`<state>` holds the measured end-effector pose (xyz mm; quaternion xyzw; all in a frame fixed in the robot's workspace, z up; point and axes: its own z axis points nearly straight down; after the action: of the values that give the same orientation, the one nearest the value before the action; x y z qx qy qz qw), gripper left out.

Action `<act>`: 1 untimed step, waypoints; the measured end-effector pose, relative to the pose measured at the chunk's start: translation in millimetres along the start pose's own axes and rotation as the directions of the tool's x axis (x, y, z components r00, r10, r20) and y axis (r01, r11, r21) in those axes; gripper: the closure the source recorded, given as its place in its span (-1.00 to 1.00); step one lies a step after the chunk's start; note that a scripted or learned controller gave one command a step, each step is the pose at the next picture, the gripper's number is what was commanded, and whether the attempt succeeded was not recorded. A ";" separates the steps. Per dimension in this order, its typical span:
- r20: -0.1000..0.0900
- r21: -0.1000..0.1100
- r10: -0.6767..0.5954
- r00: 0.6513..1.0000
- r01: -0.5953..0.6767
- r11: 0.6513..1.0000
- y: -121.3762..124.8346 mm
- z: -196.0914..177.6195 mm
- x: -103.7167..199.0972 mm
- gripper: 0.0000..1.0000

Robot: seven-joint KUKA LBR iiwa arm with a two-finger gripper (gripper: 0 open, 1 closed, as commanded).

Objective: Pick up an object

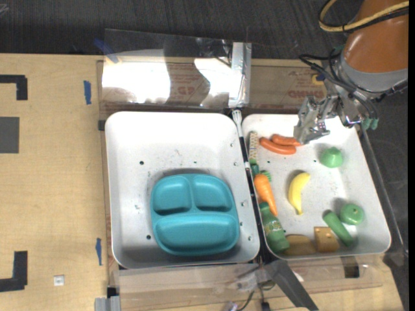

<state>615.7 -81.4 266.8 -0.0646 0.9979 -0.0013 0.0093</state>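
At the back-left corner of the right bin [373,173], the hot dog [279,144] is lying flat on the floor, close to the divider wall. Tool [310,129] is hanging just over its right end, looking like the likeliest target. Can't tell how wide the fingers are standing, and nothing is visibly sitting between them, so I'm not counting this as a hold.

Risks as I'm reading them:
- Tool is lining up on the tip, not the middle. Closing there is likely squeezing the hot dog out sideways or tipping it, and it's rolling toward the wall.
- Long, low shape: if the fingers are closing along the length instead of across, they're getting nothing.
- Bin floor is right under it, so going too deep is driving the fingers into the plastic.

Neighbours aren't crowding it: green round piece [332,157] is sitting just to the right, banana [297,190] and carrot [264,192] are lying further forward, apart. Green apple [351,213] and the brown block [326,238] are sitting at the near edge. Left bin [130,148] is holding the teal tray [194,214], well clear.
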 end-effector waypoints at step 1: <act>-0.008 -0.003 -0.099 0.995 0.099 0.995 -21.4 -19.8 -47.7 1.00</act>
<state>665.3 -96.4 287.6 -0.1141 0.9935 -0.0008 0.0053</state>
